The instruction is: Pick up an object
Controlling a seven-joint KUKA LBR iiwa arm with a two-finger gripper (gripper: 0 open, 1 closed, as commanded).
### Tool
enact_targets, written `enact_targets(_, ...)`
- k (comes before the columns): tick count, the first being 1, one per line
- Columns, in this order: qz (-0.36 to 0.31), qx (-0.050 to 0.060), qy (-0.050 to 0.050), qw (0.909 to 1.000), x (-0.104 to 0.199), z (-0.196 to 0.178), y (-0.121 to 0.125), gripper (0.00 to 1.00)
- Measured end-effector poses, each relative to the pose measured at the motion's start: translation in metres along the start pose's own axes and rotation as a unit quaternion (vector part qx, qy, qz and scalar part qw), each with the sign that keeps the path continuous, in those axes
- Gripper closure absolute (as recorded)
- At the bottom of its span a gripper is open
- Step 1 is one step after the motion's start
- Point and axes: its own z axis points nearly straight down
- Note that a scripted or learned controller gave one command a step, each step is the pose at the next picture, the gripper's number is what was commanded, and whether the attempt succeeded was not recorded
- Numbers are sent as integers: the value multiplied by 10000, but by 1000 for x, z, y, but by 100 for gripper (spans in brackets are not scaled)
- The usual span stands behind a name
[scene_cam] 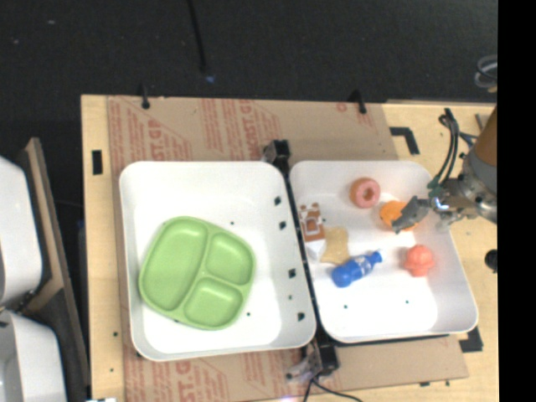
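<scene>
Fingers [412, 214] of the grey arm are reaching into the right bin [448, 308] from three o'clock, dark and angled down toward the bin's upper right area, and whether they are apart or together cannot be told from this slanted view. Nothing is showing between them. Their tips are sitting just beside an orange object [390, 213], which is lying at nine o'clock from them, close enough that touching cannot be ruled in or out. A pink ring-shaped object [365, 193] is resting near the orange one, at eleven o'clock from it. A coral-red rounded object [420, 260] is lying at six o'clock from the fingers, apart from them. Toward the bin's middle, a blue bottle [355, 270] is lying on its side, and a tan piece [336, 244] is sitting just beside it at eleven o'clock. A small brown and white item [313, 222] is lying near the bin's left wall. In the left bin [142, 182], a green divided plate [198, 272] is resting flat, toward seven o'clock of that bin. Both bins are sitting side by side on the pale surface [209, 128].
</scene>
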Motion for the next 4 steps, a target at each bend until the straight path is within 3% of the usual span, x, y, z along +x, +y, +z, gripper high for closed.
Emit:
enact_targets(1, -6, -35, -8, 10000, 0, -4, 2, 0)
enact_targets(3, -4, -10, -2, 10000, -3, 96, 12, 0)
enact_targets(4, -6, -23, -6, 10000, -3, 122, 12, 0)
